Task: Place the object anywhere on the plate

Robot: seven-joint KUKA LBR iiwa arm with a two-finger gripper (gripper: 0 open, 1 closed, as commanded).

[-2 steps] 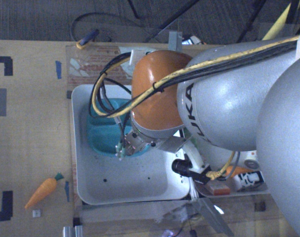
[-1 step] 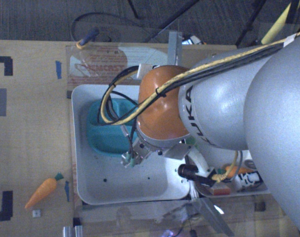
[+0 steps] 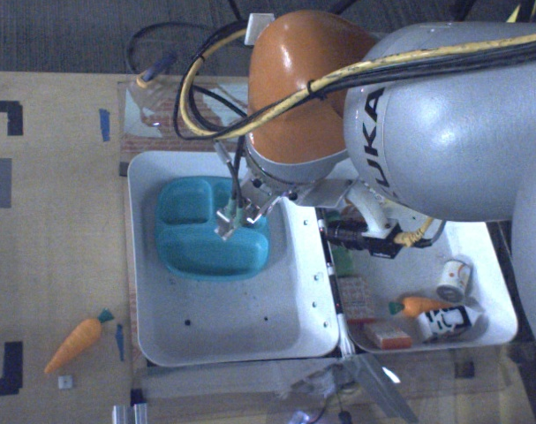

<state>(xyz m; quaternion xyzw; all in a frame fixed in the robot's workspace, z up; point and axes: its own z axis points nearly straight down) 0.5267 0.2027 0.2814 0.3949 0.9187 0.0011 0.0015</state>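
Far left on my feed there's an orange toy carrot with a green top (image 3: pixel 73 344) lying on the wooden bench (image 3: pixel 56 263), outside both bins, near the lower left corner of the left shallow white bin (image 3: pixel 162 334). Inside that bin sits the teal plastic plate with divided compartments (image 3: pixel 197 246), toward the bin's upper half. My arm's two-finger gripper (image 3: pixel 233 221) is right over the plate, around the ridge between the compartments on its right side, and there's a hint of something greenish at the tips, but honestly I can't tell if it's an object or just the plate behind, so I can't tell whether the jaws are apart or together either. Above that is the big orange band of the grey KUKA arm (image 3: pixel 444 122), with yellow and black cables (image 3: pixel 206 104) looping off it. Moving right, the right shallow white bin (image 3: pixel 502 321) holds a pile of stuff along its lower edge: a second small orange carrot (image 3: pixel 419 306), a black and white bottle (image 3: pixel 444 321), a small white can (image 3: pixel 453 280) and a red and white box (image 3: pixel 389 336).
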